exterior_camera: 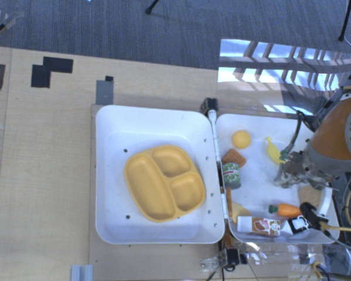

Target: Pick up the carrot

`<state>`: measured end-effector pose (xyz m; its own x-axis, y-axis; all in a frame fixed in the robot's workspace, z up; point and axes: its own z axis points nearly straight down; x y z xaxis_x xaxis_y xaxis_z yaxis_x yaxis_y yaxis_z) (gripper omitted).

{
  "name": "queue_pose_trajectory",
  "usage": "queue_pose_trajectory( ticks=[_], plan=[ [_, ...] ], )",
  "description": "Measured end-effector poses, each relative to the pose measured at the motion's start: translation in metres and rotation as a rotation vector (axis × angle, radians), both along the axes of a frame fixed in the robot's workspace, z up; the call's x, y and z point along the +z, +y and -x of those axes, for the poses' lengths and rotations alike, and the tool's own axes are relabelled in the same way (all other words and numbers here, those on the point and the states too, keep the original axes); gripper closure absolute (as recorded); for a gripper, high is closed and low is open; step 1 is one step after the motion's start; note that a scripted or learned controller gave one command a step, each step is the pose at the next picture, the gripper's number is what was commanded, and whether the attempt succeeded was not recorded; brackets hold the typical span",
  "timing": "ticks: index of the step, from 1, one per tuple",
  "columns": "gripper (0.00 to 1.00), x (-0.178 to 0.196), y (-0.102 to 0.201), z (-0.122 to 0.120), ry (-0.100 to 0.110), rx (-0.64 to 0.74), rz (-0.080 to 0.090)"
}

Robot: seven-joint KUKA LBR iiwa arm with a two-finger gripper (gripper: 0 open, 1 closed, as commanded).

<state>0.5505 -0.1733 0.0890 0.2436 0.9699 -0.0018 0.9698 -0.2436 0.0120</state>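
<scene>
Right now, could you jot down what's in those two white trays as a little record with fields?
left bin: shallow white bin holding a yellow divided plastic plate
right bin: shallow white bin holding the small toy foods
target: orange carrot with green top, lying near the bin's front right corner
other items: round yellow ball-like fruit; yellow banana-like piece; small green-labelled can; flat white and red packet
arm: grey arm with orange band, its gripper over the right bin, above the carrot in the view, not on it
</scene>
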Motion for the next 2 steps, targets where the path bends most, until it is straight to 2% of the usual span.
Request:
queue_pose_trajectory(
  ticks=[1,2],
  plan=[
    [0.00,0.001,0.024,0.058,-0.006,0.369,0.006],
    [1.00,0.013,0.024,0.054,-0.014,0.370,0.010]
  ],
)
